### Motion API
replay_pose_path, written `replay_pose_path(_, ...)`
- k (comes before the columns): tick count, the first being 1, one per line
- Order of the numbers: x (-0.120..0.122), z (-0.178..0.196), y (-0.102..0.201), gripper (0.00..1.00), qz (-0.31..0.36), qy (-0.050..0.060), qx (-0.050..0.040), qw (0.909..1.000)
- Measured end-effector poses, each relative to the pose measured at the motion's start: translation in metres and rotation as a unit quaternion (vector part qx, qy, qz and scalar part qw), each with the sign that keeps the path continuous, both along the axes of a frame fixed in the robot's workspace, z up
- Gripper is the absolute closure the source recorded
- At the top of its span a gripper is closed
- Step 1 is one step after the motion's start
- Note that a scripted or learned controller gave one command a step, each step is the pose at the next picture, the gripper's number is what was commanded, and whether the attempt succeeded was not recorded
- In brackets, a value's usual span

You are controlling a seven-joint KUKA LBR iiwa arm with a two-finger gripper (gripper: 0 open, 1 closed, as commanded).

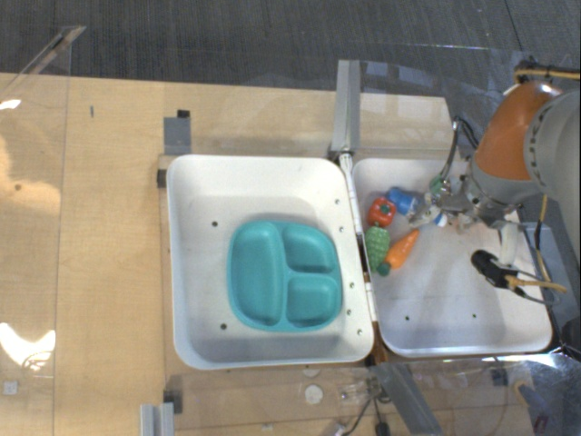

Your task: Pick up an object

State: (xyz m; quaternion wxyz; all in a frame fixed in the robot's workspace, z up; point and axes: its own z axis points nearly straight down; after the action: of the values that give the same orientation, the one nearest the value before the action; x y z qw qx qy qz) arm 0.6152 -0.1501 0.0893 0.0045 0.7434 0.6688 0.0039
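The right bin (472, 334) holds a small cluster of toys near its left wall. A red toy (382, 212) lies beside a blue one (400, 199). Below them are a green toy (377, 242) and an orange carrot (402, 248). My gripper (436, 210) is low over the bin, just right of the blue toy and above the carrot's tip. Nothing is visibly held in it. The grey arm with its orange band (507, 143) reaches in from the right.
The left bin (195, 271) holds a teal divided plate (284, 275) in its middle. A metal post (345, 107) stands behind the seam between the bins. The wooden bench (82, 243) extends to the left.
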Motion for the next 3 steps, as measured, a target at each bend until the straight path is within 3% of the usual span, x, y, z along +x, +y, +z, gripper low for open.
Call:
replay_pose_path(1,0.036,-0.002,-0.039,0.0,0.076,0.01,0.0022,0.9971)
replay_pose_path(2,0.038,0.0,0.051,0.0,0.194,0.002,-0.0029,0.981)
replay_pose_path(3,0.003,0.0,-0.001,0.0,0.103,0.0,-0.0011,0.9947)
